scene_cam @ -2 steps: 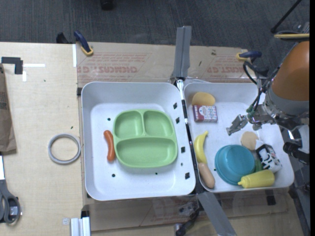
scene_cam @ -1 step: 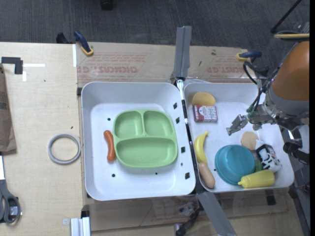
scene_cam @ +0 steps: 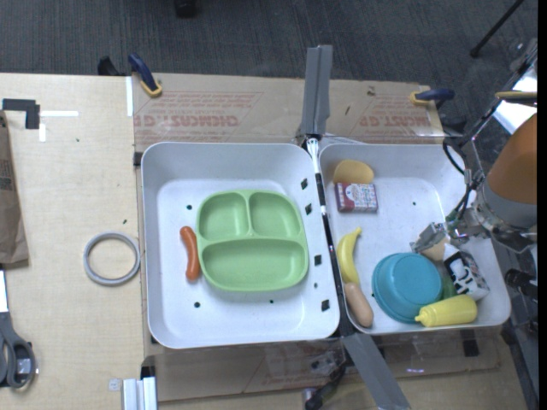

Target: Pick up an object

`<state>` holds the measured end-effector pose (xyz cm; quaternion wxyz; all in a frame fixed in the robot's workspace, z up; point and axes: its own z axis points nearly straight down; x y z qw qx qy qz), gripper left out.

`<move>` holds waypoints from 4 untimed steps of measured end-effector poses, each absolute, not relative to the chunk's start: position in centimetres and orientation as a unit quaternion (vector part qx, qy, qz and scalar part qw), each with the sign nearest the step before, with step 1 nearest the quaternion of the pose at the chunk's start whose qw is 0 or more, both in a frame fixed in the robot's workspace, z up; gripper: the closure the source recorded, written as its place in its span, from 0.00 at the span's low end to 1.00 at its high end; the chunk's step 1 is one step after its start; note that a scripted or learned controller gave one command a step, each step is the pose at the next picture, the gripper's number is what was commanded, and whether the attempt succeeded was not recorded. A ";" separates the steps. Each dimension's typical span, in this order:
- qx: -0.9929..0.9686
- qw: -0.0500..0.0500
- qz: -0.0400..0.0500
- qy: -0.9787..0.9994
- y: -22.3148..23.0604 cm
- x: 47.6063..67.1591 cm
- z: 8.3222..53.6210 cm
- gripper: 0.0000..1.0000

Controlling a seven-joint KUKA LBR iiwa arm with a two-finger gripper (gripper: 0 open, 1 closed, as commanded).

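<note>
Yellow bottle [scene_cam: 447, 311] partly hides blue bowl [scene_cam: 408, 285]; pincer [scene_cam: 433, 238] grip unreadable.

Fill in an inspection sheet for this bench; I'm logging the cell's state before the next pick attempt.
Surface: two white bins, left bin and right bin, on a wooden bench.
Job's things: left bin holds a green divided plate and an orange sausage; right bin holds a banana, blue bowl, yellow bottle, red box, bread roll, a tan sausage and a black-and-white item.
Clutter: tape ring and scissors on the bench.
Claw: claw low over the right bin; state unclear.
Cables: black cables by the arm.
Surroundings: dark floor.
</note>
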<state>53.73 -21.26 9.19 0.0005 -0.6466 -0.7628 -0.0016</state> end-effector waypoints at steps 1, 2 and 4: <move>-0.585 0.000 -0.002 -0.811 -21.9 48.4 9.2 0.00; -0.586 -0.001 -0.002 -0.810 -22.0 48.5 10.1 1.00; -0.643 -0.002 -0.002 -0.766 -21.2 48.0 9.3 0.00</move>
